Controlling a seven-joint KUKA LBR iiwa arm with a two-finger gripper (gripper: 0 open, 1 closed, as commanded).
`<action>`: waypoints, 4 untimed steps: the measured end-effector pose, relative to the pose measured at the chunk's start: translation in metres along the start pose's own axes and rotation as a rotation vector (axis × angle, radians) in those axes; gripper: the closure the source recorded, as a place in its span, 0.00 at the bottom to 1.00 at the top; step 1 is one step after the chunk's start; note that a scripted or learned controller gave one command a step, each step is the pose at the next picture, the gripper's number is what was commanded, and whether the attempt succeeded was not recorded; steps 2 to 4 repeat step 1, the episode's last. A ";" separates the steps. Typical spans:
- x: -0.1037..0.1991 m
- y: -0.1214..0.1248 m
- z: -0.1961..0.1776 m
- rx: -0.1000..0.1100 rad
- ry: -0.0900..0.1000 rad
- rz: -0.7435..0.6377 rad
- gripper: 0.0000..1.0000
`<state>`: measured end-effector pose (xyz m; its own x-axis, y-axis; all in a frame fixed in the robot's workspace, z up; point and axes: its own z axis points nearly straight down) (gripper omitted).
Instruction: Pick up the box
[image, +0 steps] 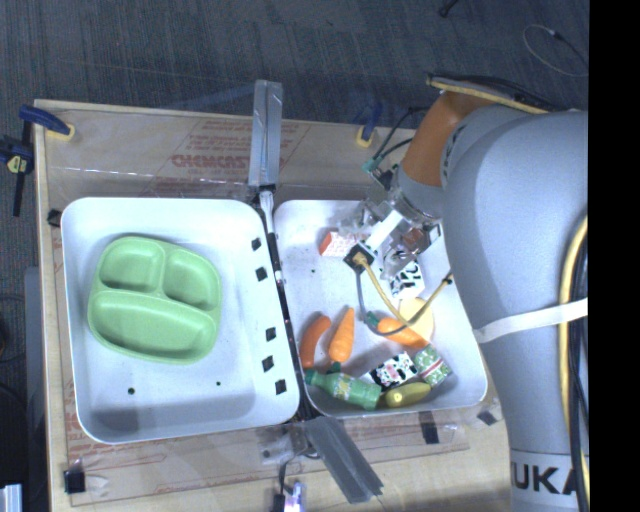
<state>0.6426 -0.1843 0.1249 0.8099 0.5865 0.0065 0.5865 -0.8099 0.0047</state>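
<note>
Grey arm (520, 260) bent over right bin (300, 260), claw (385, 235) low

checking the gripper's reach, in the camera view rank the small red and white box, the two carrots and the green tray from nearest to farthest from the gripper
1. Small red and white box, just left of the gripper, at the back of the right bin.
2. Two carrots, lower in the same bin, toward its front left.
3. Green tray, in the left bin, farthest.
</note>
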 end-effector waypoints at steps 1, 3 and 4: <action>0.007 -0.002 -0.014 0.010 -0.012 0.152 0.00; 0.007 -0.002 -0.014 0.010 -0.012 0.152 0.00; 0.007 -0.002 -0.014 0.010 -0.012 0.152 0.00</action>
